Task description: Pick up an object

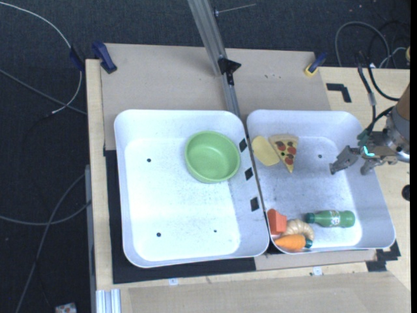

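Observation:
My gripper (355, 163) hangs open over the right side of the right bin (326, 121), its two grey fingers spread apart with nothing between them. A green bottle (331, 219) lies on its side below it, near the bin's front. A pizza slice toy (285, 151) and a yellow piece (264, 150) lie at the bin's left side. In the front left corner sit a red block (276, 221), a carrot (290, 242) and a beige shell-like toy (300, 227). A green bowl (212, 156) stands in the left bin (169, 207).
A metal pole (208, 31) slants from the top of the view down to the gap between the bins. Blue and yellow clamps (103, 56) hold the bench board. Cables (371, 64) trail at the right behind the arm.

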Action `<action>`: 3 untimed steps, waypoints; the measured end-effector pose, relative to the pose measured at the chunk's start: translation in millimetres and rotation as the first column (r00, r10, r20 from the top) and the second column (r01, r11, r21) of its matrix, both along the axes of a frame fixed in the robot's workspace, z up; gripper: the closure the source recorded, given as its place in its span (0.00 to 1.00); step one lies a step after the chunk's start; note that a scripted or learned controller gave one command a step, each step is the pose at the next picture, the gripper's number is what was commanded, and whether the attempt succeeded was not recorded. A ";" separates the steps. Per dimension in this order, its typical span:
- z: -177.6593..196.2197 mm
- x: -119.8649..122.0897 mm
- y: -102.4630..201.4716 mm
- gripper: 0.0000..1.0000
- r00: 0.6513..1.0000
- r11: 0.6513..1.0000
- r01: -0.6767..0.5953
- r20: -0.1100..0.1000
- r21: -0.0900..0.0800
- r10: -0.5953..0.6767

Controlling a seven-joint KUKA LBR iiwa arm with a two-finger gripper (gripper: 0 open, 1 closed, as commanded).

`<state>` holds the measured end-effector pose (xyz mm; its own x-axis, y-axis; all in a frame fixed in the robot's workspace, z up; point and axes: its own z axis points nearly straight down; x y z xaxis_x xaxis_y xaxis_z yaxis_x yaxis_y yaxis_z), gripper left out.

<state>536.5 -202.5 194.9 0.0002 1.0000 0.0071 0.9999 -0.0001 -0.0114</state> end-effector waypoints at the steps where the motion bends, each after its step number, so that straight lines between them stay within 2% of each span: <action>1: 2.7 1.4 -0.3 0.00 1.000 1.000 -0.001 0.006 -0.001 0.001; 3: -95.4 0.0 6.8 0.00 1.000 1.000 0.000 -0.003 0.001 0.000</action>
